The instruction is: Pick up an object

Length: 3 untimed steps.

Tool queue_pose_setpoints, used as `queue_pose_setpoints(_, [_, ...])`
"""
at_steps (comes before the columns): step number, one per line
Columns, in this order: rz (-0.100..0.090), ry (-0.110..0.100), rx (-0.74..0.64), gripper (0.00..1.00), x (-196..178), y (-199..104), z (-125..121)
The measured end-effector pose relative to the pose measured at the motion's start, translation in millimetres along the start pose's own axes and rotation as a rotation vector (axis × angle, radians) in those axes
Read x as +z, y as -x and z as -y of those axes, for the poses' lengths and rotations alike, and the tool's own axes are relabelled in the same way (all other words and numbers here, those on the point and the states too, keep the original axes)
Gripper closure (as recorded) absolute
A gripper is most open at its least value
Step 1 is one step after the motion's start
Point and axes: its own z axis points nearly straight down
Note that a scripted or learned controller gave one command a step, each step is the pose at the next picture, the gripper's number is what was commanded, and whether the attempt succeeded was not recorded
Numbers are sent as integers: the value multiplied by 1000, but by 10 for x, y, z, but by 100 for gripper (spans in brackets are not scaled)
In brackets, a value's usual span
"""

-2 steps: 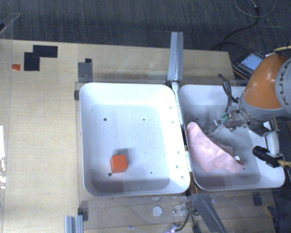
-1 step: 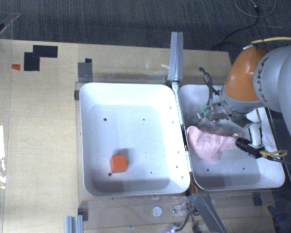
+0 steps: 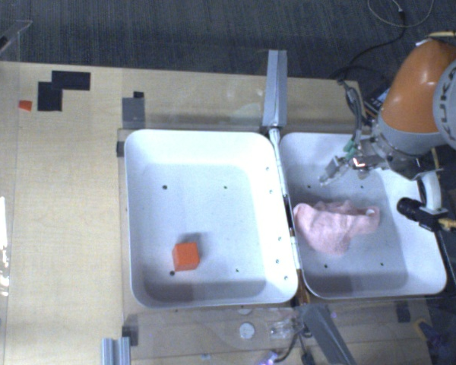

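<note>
Cloth (image 3: 333,229): pink, crumpled, lying flat on the floor of the right bin (image 3: 410,272), in the middle of that bin's left half. Its left edge sits just beside the wall shared with the neighbouring bin; whether it touches that wall cannot be determined. A narrow fold extends from the main bunch toward the bin's centre. The gripper (image 3: 328,175) is positioned over the far part of the same bin, beyond the cloth and apart from it, with its tip slanted down toward the bin floor. Whether the gripper is apart or together cannot be determined at this resolution. The arm (image 3: 414,90) enters from the right, with its orange band above the wrist located over the far right corner of the right bin. The left bin (image 3: 213,166) adjoins the right bin along one long wall. It contains a block (image 3: 186,256), orange and roughly cubic, resting on the floor in the near left area, well apart from the cloth and from the gripper. Several small dark dots mark the floor of the left bin. A grey bar (image 3: 273,90) stands at the far end of the seam between the two bins. Both bins rest on a pale wooden bench (image 3: 61,242). Near the far left corner of the bench, black patches (image 3: 61,88) form a stepped shape, with a small orange square (image 3: 25,106) just beside them. Dark carpet (image 3: 175,14) lies beyond the far edge of the bench, with a thin looped cable (image 3: 399,6) lying on it.
</note>
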Motion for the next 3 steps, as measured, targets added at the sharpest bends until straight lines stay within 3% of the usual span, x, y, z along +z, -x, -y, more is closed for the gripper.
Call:
queue_pose_setpoints(1, [1,-1,183,0,-495,231,-166])
queue_pose_setpoints(2, [-2,-7,241,0,731,297,399])
queue_pose_setpoints(3, [0,1,91,0,842,157,99])
